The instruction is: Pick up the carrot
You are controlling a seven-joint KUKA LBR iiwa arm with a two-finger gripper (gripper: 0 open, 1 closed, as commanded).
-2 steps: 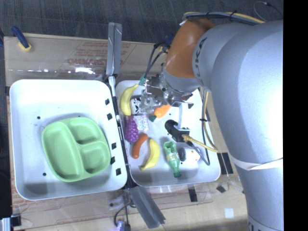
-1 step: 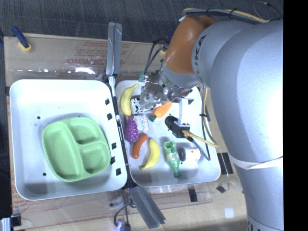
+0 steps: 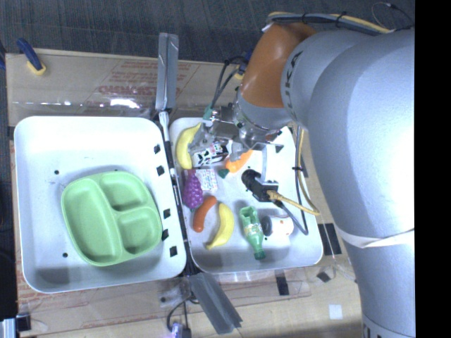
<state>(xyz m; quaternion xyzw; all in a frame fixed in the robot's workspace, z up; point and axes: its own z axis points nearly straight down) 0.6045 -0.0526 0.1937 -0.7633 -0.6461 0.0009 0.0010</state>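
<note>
At the left of the frame you have the left bin [image 3: 28, 189], which holds a green divided tray [image 3: 113, 217]; none of that concerns this task. Moving right across the centre divider, the right bin [image 3: 303, 255] is crowded: a banana [image 3: 184, 146] at its upper left, purple grapes [image 3: 192, 191] below it, an orange-red sausage-shaped piece [image 3: 204, 213], a second banana [image 3: 222, 227] and a green bottle [image 3: 251, 232] toward the bottom. The carrot [image 3: 238, 161] lies near the middle of that bin, just under the hand [image 3: 224, 136], which hangs over the bin's upper part. You cannot tell from this angle whether the hand is released or clenched, and the carrot looks to be lying free, not grasped. This reads as the approach step; your next move calls for centring over the carrot, descending and clamping without catching its neighbours.
</note>
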